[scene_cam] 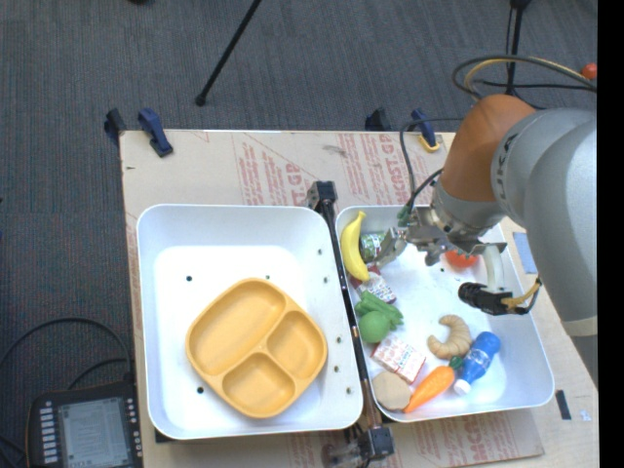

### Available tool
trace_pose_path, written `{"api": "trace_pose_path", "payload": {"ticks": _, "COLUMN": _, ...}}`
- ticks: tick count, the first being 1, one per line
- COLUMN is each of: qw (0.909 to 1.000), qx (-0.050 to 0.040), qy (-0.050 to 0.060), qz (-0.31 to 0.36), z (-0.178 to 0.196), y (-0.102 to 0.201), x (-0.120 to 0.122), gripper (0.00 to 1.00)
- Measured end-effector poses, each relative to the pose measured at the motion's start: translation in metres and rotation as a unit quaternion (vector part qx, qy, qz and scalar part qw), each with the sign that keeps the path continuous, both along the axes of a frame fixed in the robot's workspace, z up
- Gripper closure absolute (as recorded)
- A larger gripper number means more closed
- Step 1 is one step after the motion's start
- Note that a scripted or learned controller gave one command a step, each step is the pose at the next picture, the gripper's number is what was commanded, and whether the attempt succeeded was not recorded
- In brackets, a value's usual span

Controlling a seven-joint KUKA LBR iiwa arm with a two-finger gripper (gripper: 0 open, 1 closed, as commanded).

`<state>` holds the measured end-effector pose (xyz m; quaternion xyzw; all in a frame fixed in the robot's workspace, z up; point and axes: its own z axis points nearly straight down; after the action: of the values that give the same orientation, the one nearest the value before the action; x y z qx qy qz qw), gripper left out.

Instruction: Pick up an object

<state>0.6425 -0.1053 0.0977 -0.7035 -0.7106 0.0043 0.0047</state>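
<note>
I am looking across the bench from the left, where the left bin (156,261) is carrying a yellow divided plate (255,347) lying flat near its middle. Nothing there is calling for me. Moving right over the divider, the right bin (531,378) is holding the clutter I am choosing from: a banana (351,246) lying along the left wall at the far end, a small can (374,245) just beside it, a green toy (375,317) below that, then a pink-and-white packet (399,358), a round tan biscuit (392,389) and a carrot (429,388) at the near edge. Further right a croissant (451,335) is lying near the centre, with a blue bottle (476,359) tilted just beside it, and something red (461,257) is peeking out under my wrist at the far side.

My gripper (409,239) is hanging over the far left part of this bin, close to the can and the banana. I cannot tell how my grip is set from this angle, and I am seeing nothing held.

I am judging this to be the approach step, with no pick made yet. The can looks like the likeliest target, being nearest. The next move is calling for a careful descent beside it, since the banana and the bin wall are crowding that corner and could get nudged or caught.
</note>
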Motion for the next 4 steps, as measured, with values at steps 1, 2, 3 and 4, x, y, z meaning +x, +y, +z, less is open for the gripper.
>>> {"api": "trace_pose_path", "payload": {"ticks": 1, "qw": 0.9999, "qx": -0.0018, "qy": -0.013, "qz": -0.006, "z": -0.004, "y": 0.018, "x": -0.054, "gripper": 0.00}}
{"api": "trace_pose_path", "payload": {"ticks": 2, "qw": 1.0000, "qx": 0.0001, "qy": -0.009, "qz": -0.003, "z": -0.004, "y": 0.014, "x": 0.004, "gripper": 0.00}}
{"api": "trace_pose_path", "payload": {"ticks": 3, "qw": 1.0000, "qx": 0.0024, "qy": -0.007, "qz": 0.000, "z": 0.006, "y": 0.016, "x": 0.004, "gripper": 1.00}}
{"api": "trace_pose_path", "payload": {"ticks": 4, "qw": 1.0000, "qx": 0.0022, "qy": -0.007, "qz": 0.000, "z": 0.006, "y": 0.016, "x": 0.004, "gripper": 0.00}}
